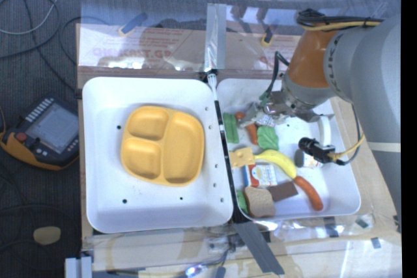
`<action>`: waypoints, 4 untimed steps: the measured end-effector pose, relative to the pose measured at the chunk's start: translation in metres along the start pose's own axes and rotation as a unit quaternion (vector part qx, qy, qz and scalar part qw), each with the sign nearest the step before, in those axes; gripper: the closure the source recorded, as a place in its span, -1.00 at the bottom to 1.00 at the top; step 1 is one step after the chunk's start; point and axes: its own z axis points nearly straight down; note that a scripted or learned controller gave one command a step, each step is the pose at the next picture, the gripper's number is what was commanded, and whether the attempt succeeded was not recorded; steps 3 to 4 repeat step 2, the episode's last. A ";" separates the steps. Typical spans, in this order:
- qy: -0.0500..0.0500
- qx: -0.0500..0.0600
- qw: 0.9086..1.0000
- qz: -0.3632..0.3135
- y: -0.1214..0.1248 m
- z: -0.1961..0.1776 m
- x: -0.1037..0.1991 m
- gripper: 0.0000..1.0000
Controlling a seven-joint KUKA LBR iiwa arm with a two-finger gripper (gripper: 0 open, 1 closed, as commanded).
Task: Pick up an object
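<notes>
The hand [267, 111] hangs low over the right bin's [339, 202] far end, whether wide or narrow I cannot tell. Just below it lie a green piece [267, 138] and a small carrot [251, 132] (crowded together). Best to descend squarely onto one item, clear of its neighbours.

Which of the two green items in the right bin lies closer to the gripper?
The crumpled green piece, just below the gripper. The other, a long green strip, lies further left against the bin's left wall.
</notes>
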 end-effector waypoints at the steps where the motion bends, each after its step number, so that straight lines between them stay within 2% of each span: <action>1: 0.001 0.001 1.000 -0.001 0.000 -0.010 0.000 1.00; 2: 0.002 0.007 1.000 0.026 0.033 -0.096 0.035 1.00; 4: 0.002 0.007 1.000 0.026 0.033 -0.096 0.035 1.00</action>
